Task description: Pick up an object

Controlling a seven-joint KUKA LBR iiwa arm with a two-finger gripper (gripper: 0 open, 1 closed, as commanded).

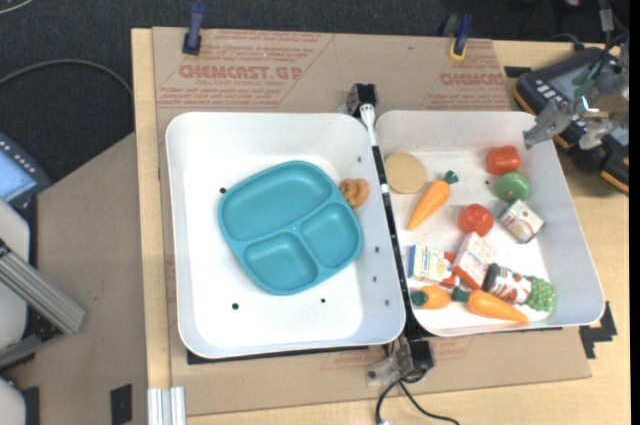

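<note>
Orange carrots (428,203), three; tomatoes (475,218), two.

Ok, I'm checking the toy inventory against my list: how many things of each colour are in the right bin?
Orange: 3 carrots
Red: 2, a pepper and a tomato
Green: 2, a pepper and a bunch of grapes
Tan: 1 round biscuit
Printed packs and bottle: 4
Total: 12

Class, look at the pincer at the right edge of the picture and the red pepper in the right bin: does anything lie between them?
Nothing visible does. The pincer sits over the upper right rim of the right bin, and the red pepper lies just left and below it, with bare white bin floor between. The green pepper lies below the red one, off that line.
</note>
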